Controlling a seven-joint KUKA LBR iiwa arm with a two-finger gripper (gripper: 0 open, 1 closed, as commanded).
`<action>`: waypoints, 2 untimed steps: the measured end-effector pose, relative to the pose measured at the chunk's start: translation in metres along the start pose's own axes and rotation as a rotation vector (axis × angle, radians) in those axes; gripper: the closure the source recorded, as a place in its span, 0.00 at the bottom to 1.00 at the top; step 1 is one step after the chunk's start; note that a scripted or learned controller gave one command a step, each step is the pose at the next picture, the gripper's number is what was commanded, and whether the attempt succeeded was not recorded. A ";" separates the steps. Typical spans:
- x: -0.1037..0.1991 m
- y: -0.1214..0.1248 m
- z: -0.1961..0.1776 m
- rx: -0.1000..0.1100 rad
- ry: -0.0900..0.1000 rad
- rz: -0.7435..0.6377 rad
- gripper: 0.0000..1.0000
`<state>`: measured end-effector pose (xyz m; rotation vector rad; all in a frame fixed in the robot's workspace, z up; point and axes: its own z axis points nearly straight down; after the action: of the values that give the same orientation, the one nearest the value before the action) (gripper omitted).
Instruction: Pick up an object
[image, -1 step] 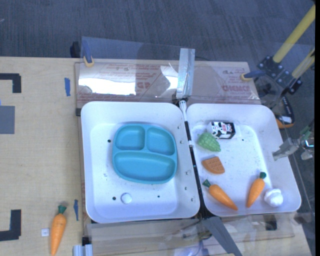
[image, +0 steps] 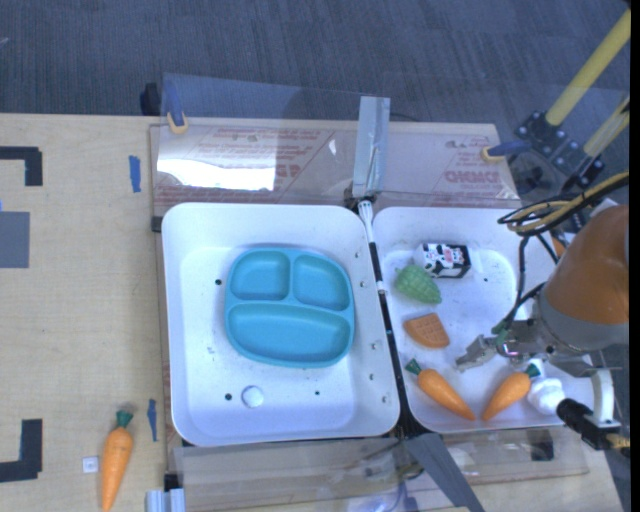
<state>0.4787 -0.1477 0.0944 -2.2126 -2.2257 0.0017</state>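
The right bin (image: 490, 250) holds several toys. A black-and-white toy (image: 444, 259) lies at the back, with a green leafy piece (image: 416, 284) just in front of it. An orange wedge (image: 428, 330) rests mid-bin. Two carrots lie near the front wall, one (image: 441, 391) pointing right and one (image: 506, 393) slanting up to the right. My gripper (image: 478, 352) hangs low over the bin floor between the orange wedge and the right-hand carrot, reaching in from the right under the grey and orange arm (image: 590, 290). Nothing shows in its grasp.
The left bin (image: 190, 300) carries a blue divided plate (image: 291, 306). A third carrot (image: 117, 458) lies on the wooden bench outside the bins at the lower left. Cables and a yellow-and-black stand (image: 570, 120) crowd the back right, and clear panels stand behind both bins.
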 end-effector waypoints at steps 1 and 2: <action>0.047 0.096 0.007 -0.010 -0.002 -0.160 0.00; 0.045 0.155 0.008 0.003 -0.001 -0.115 0.00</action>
<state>0.6331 -0.1022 0.0859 -2.0802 -2.3473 0.0056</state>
